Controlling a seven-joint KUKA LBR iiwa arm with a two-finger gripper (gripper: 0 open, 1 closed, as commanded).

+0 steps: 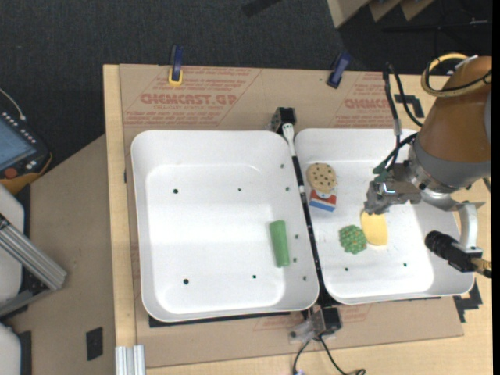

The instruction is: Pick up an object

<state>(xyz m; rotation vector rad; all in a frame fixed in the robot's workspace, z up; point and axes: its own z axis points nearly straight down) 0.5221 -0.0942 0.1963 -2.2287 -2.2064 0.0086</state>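
Overhead, the arm (457, 123) is seen reaching over the right bin (406, 287), with the gripper (376, 208) set at the top edge of the yellow object (376, 229); whether the object is pinched cannot be told. Beside the yellow object, a green bumpy ball (353, 239) is found touching its left side, and a cookie-topped block (322, 186) lies further left. Well to its left, in the left bin (156, 162), a green cylinder (279, 243) is seen.
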